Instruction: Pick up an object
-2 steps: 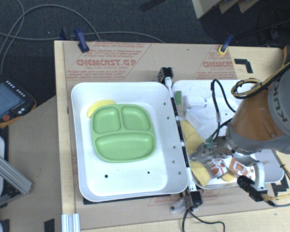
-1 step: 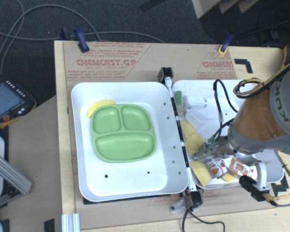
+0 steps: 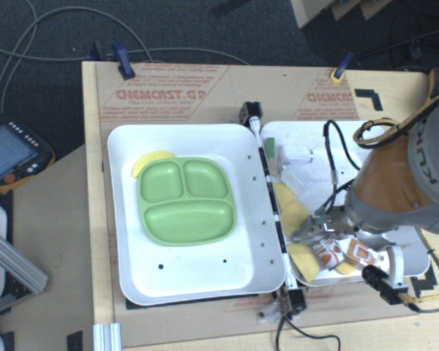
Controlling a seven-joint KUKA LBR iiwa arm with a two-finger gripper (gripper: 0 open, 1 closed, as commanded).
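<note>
Camera view, from above at a slant: wooden bench carrying two shallow white bins side by side. Left bin holding a green divided plate lying flat near its centre, with a yellow piece tucked against the plate's upper left corner. Right bin crowded along its left wall: a small green item near the top, pale clear packaging below it, then yellowish pieces, and a further yellow rounded object at the lower left corner beside a red-and-white packet. Arm reaching in from the right, end effector low over the clutter in the right bin, near the yellow pieces. Cannot tell whether open or closed; nothing seen held. Likely target judged to be the yellow rounded object just below the end effector: probably light and smooth, possibly a hollow toy, inclined to slide or roll under a pinch. Best taken across its narrow width at mid-body, clear of the bin wall and the neighbouring packet. Packet judged thin and crinkly, a poorer hold.
</note>
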